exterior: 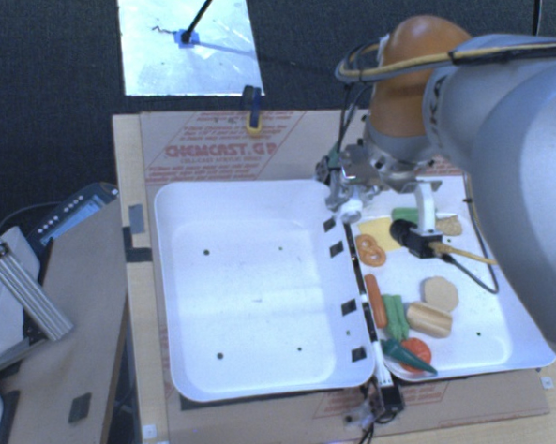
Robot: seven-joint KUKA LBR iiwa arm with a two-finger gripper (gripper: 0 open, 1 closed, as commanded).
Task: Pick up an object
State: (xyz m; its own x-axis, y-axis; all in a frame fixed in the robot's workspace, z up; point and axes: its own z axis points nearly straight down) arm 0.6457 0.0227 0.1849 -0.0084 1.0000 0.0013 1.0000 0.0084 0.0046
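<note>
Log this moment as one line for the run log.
task: pick up an object | tool: over right bin, far left corner | nearest: pretzel | held: nothing seen

Bulky grey arm, rounded orange band above wrist; metallic end effector, cables looped alongside

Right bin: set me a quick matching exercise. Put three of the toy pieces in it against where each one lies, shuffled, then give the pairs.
Things:
1. orange ring piece
2. tan round disc
3. red piece

Places in the right bin:
A. at the bin's front edge, lowest in the camera view
B. mid-bin, just above the bun-like roll
C. by the wall shared with the left bin, next to the yellow slice

Pairs: 1-C, 2-B, 3-A.
</note>
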